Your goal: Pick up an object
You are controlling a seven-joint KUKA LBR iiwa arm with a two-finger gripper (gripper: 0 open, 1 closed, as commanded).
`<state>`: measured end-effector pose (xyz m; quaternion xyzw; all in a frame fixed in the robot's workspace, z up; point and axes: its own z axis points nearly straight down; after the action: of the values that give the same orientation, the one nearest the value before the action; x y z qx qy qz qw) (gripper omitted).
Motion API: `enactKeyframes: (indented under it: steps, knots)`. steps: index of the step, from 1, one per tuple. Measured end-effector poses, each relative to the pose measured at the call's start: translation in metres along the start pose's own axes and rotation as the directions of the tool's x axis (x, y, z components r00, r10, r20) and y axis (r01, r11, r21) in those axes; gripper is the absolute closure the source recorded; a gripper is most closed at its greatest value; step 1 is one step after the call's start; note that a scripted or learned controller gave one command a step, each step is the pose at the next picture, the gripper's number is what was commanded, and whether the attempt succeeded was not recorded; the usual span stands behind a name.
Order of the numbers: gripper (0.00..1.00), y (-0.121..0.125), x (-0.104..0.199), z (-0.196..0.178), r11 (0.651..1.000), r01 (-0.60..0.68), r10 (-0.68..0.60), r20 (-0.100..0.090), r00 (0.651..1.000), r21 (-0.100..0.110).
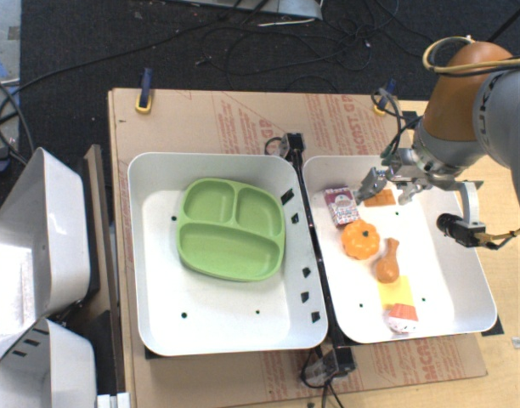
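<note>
A robotics lab or test cell. A grey industrial arm point(489, 100) with an orange band reaches in from 3 o'clock over a surface point(226, 109) topped with bare printed cardboard, held by a clamp point(144, 92) at 11 o'clock. Two shallow white bins, the left bin point(149, 253) and the right bin point(460, 279), sit side by side at centre. Loose black cables point(243, 41) trail over dark carpet toward 12 o'clock, and spare white bins point(35, 245) stand stacked at 9 o'clock.

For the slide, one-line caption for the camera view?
Grey KUKA arm's gripper over right white bin near small orange block; green divided plastic plate sits in left white bin.
</note>
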<state>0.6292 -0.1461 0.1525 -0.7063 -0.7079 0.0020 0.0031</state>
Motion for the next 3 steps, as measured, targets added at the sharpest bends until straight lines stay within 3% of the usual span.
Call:
enactKeyframes:
  steps: [1, 2, 3]
  knots:
    - [0.00, 0.000, 0.000, 0.054, 1.000, -0.003, 0.003, 0.002, 1.000, -0.004]
    - [1.00, 0.003, 0.001, 0.040, 1.000, -0.001, 0.001, 0.000, 1.000, -0.011]
    - [1.00, -0.006, 0.003, -0.015, 1.000, -0.003, 0.003, 0.002, 1.000, -0.011]
